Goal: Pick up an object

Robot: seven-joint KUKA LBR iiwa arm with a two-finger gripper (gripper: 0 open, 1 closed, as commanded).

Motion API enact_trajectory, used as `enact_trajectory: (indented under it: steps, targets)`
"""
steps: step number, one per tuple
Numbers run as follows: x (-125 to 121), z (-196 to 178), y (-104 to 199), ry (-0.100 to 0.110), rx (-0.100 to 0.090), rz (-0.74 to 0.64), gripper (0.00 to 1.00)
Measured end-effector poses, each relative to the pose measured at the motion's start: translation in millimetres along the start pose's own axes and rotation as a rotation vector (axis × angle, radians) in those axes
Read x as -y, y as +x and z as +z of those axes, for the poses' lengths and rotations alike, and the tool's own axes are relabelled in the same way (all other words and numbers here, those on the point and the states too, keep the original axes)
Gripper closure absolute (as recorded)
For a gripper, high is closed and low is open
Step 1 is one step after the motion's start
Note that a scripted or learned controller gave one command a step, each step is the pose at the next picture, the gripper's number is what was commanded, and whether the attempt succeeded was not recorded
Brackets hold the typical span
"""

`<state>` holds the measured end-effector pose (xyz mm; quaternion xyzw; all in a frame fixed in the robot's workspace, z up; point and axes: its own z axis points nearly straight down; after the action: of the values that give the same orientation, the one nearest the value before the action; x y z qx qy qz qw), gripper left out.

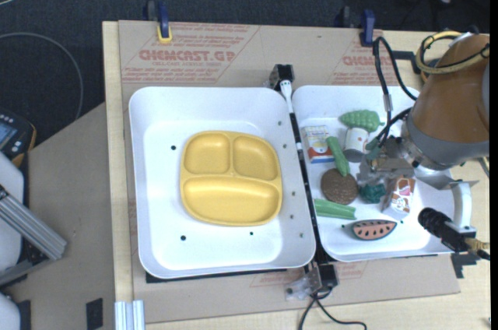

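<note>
Nearest the camera, along the right bin's (405, 247) front edge, lies a watermelon slice (373, 228), with a green pod (334, 208) to its left. Behind them sit a brown disc (338, 184), a teal toy (373, 191) and a small red-and-white packet (401, 194), its print unreadable. The gripper (379, 163) hangs just over the teal toy; whether it is spread or pinching, I cannot tell. Left, a yellow tray (230, 177) fills the other bin (156, 126). Farther back, the board (194, 48) reads "CHEMCAST GP"

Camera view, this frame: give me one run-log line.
arm: over right bin | gripper: low among toys beside brown disc | grasp: unconfirmed | left bin: yellow divided plate
</note>
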<state>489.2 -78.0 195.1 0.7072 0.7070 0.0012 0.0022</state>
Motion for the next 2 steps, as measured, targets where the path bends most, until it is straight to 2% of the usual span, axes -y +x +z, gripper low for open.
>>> enact_trajectory:
  steps: [1,2]
  targets:
    - [-2.6,11.3,95.8,0.008,-0.006,-0.011,1.00]
    - [8.8,-84.7,176.9,-0.006,-0.008,-0.012,1.00]
